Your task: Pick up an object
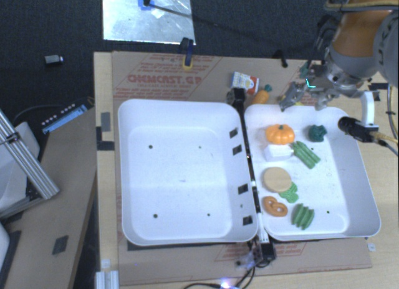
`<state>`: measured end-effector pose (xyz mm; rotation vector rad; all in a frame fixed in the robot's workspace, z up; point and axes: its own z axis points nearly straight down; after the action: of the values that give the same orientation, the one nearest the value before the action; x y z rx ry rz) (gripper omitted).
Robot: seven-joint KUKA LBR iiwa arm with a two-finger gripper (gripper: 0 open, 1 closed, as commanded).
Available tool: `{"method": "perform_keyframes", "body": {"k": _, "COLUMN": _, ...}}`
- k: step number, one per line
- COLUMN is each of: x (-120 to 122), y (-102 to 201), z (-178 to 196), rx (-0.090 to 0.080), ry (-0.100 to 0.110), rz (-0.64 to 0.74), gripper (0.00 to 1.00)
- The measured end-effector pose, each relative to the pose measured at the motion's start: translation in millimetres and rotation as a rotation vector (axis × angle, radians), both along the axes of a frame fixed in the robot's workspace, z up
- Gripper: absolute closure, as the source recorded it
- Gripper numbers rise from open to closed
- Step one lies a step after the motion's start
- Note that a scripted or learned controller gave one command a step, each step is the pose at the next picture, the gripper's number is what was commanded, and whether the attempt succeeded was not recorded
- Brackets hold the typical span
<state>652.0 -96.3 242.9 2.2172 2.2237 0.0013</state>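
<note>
**Gripper hanging over the back rim of the right bin, toys lying untouched**

The arm [365,26] is reaching in from the right, and its gripper [307,96] is hovering above the far edge of the right bin [349,182]. The fingers are standing apart with nothing between them.

All the objects are lying in the right bin. An orange pumpkin [280,134] is sitting nearest the gripper, with a white block [278,152] touching it just in front. A dark green piece [317,132] is lying to the right of the pumpkin, and a long green vegetable [305,154] is resting slantwise below it. Further forward, a round tan biscuit [277,178] is lying beside a small green leafy piece [288,192], then a brown pretzel [275,205] and another green ridged piece [303,217].

The left bin [181,169] is sitting alongside, touching the right one down the middle. Beyond the bins, a small orange item [261,96] is lying on the cardboard [165,77].
</note>
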Motion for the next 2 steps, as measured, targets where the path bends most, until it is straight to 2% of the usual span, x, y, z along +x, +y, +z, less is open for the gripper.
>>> {"method": "perform_keyframes", "body": {"k": 1, "x": 0.8, "y": 0.3, "z": 11.2, "rx": 0.000, "ry": -0.003, "rz": 0.003, "gripper": 1.00}}
{"method": "perform_keyframes", "body": {"k": 2, "x": 14.9, "y": 87.2, "z": 78.0, "rx": 0.003, "ry": -0.009, "rz": 0.010, "gripper": 1.00}}
